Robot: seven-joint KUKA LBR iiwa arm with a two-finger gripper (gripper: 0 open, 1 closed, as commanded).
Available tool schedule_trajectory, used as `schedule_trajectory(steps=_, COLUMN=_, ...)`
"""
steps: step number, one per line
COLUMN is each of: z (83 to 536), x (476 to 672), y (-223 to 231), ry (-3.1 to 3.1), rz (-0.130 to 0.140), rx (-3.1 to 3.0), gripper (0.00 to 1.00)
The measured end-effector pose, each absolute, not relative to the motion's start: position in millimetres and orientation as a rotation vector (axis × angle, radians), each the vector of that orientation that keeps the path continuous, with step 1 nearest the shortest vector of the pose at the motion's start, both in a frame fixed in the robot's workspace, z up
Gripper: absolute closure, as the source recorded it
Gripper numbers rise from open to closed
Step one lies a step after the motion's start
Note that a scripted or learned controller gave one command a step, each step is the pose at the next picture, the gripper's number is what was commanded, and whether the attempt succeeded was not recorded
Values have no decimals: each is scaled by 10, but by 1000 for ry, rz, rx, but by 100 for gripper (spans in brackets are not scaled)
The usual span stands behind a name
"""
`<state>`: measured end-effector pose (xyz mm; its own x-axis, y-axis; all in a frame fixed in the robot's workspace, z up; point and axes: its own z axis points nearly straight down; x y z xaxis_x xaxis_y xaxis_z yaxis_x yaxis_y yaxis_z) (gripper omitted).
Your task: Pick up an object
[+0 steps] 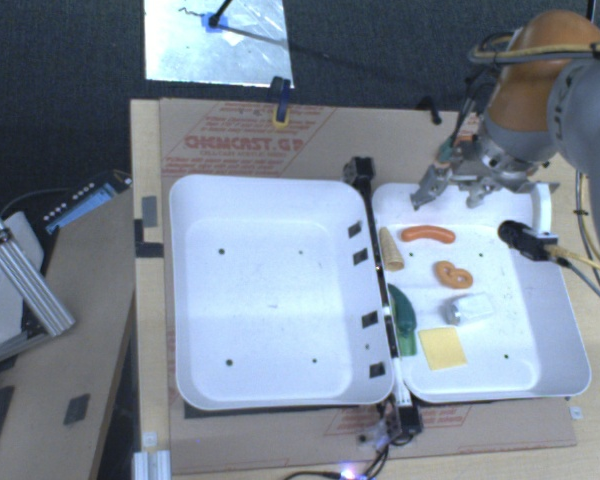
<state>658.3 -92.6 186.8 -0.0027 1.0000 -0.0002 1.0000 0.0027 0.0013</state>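
Partly, the arm [565,88] hides the right bin's rim [540,203].

The worktop [145,258] is pale wood, and a printed cardboard sheet [242,140] covers most of it. Two shallow white bins sit on the cardboard side by side, touching along a black hinged seam: the left bin [270,293] and the right bin [540,353]. A blue and yellow clamp [279,101] grips the cardboard's far edge.

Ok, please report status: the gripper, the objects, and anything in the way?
Gripper open, above right bin far edge, holding nothing. Sausage just below it, pretzel nearby. Path clear.
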Motion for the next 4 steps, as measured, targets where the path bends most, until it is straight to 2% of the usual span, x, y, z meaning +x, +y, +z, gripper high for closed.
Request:
schedule_trajectory(steps=1, z=1978, x=6593, y=-922, ry=2225, rz=5, rx=2213, gripper=100)
schedule_trajectory(steps=2, z=3197, x=6709, y=-752, ry=2221, rz=17, rx=2204, gripper=100)
schedule_trajectory(steps=3, z=4909, x=6689, y=-458, ry=2221, rz=21, rx=2202, gripper=100)
schedule_trajectory(steps=4, z=5127, x=6657, y=-262, ry=2225, rz=4, rx=2214, gripper=100)
